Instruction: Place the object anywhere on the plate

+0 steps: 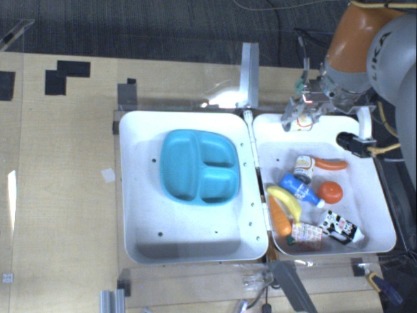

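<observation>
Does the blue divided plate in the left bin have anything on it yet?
Empty. The blue divided plastic plate shows bare compartments; the toy banana and other items sit in the right white bin.

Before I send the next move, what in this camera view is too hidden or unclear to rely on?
- Pincer, camera view: small, washed out by glare at the right white bin's far rim; open or shut unreadable, and whether it holds anything.
- Small printed packet: label too small to read, partly behind the orange toy carrot.
- Grey arm: cut off by the right edge.
</observation>
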### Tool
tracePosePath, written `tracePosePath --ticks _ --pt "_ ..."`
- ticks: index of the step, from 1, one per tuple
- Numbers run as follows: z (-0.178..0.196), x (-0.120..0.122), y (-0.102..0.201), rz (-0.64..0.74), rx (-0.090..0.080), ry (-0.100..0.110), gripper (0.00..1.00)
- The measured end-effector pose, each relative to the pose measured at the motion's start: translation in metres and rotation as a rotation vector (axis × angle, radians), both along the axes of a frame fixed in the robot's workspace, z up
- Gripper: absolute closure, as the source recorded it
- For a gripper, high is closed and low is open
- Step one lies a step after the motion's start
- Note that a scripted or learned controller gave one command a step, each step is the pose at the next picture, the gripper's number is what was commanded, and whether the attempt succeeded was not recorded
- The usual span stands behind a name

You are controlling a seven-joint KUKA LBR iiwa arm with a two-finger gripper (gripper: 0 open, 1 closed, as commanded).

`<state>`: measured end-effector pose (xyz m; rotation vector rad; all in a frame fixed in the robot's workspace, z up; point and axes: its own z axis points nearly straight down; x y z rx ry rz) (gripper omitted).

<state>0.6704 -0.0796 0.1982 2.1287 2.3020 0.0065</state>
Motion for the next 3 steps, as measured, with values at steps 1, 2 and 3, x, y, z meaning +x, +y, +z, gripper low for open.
tracePosePath --ticks 1,2,3 --pt "-0.004 -0.034 0.048 0.215 0.000 0.003 1.00" --pt "-0.012 -0.072 0.133 0.258 0.002 0.000 1.00" --pt "-0.012 -0.072 0.132 0.257 0.001 0.001 0.00"
